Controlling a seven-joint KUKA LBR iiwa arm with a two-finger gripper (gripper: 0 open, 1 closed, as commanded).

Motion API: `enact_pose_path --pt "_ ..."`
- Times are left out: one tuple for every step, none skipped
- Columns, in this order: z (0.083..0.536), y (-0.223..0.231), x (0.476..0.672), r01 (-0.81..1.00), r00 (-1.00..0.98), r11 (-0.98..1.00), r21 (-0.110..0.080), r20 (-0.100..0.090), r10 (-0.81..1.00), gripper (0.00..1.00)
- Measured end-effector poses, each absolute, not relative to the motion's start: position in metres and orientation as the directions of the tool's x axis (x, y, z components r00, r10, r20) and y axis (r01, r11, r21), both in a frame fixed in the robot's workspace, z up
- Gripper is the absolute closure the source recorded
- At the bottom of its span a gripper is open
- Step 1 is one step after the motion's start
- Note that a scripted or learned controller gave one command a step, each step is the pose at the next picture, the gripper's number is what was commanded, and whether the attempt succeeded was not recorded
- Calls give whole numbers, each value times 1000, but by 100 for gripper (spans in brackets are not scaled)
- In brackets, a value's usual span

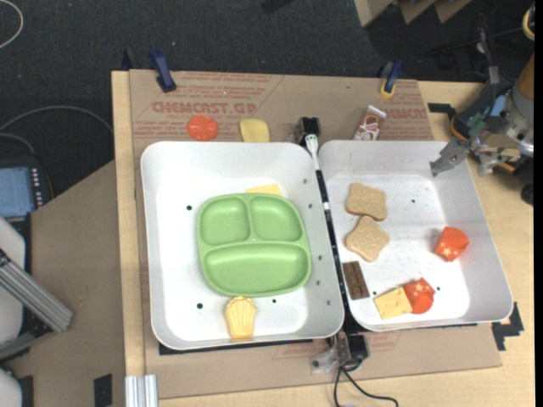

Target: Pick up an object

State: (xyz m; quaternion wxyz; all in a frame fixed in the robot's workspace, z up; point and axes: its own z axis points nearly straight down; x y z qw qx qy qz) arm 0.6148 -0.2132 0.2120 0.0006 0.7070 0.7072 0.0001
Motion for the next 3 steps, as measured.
enact_pose_path --pt "94 -219 574 1000 -4 4 -1 7 1000 0" --pt "85 -219 528 1000 -4 4 -1 10 1000 0" --pt "84 -216 477 1000 0 0 -5 4 1000 0"
